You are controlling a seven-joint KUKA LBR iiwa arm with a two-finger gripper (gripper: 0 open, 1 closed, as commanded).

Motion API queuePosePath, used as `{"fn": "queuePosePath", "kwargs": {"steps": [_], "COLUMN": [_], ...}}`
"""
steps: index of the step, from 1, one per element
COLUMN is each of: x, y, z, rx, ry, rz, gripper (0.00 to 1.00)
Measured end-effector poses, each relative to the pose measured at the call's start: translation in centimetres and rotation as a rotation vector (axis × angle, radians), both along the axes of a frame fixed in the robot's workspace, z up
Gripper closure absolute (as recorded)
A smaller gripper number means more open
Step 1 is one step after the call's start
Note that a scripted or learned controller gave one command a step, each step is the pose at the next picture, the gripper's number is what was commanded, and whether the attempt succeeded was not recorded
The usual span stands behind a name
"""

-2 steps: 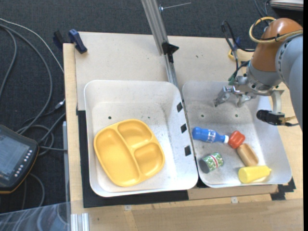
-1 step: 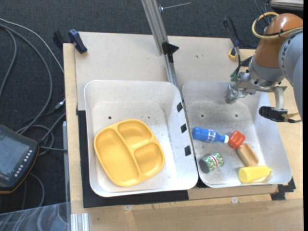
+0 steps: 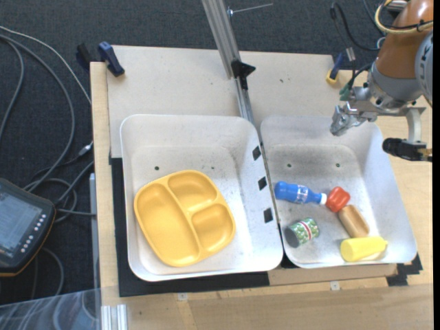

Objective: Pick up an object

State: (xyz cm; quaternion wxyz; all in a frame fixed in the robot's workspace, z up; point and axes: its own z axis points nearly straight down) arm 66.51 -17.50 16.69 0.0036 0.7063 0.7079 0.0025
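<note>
My gripper (image 3: pixel 340 124) hangs over the far rim of the right bin (image 3: pixel 392 177), well above the objects, with nothing visible between its fingers. In that bin lie a blue bottle with a white neck (image 3: pixel 298 194), a red-capped brown bottle (image 3: pixel 347 212), a small green can (image 3: pixel 302 231) and a yellow block (image 3: pixel 363 248). They cluster in the near half of the bin. The gripper is far behind and above all of them.
The left bin (image 3: pixel 137 136) holds a yellow divided plate (image 3: pixel 184 216). A metal pole (image 3: pixel 223 26) rises slanted between the bins at the back. Blue clamps (image 3: pixel 110 57) sit at the bench's far corners. Cables lie left of the bench.
</note>
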Motion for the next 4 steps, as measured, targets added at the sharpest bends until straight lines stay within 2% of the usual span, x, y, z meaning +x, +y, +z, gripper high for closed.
{"fn": "queuePosePath", "kwargs": {"steps": [1, 2, 3, 4], "x": [0.9, 0.9, -0.1, -2.7], "y": [0.2, 0.2, 5.2, 10.3], "z": [6.4, 4.1, 5.4, 5.9], "rx": [-0.001, 0.001, 0.003, 0.005], "ry": [-0.002, 0.011, 0.010, 0.011], "rz": [0.000, 0.000, 0.003, 0.003], "gripper": [1.00, 1.00, 1.00, 1.00]}}
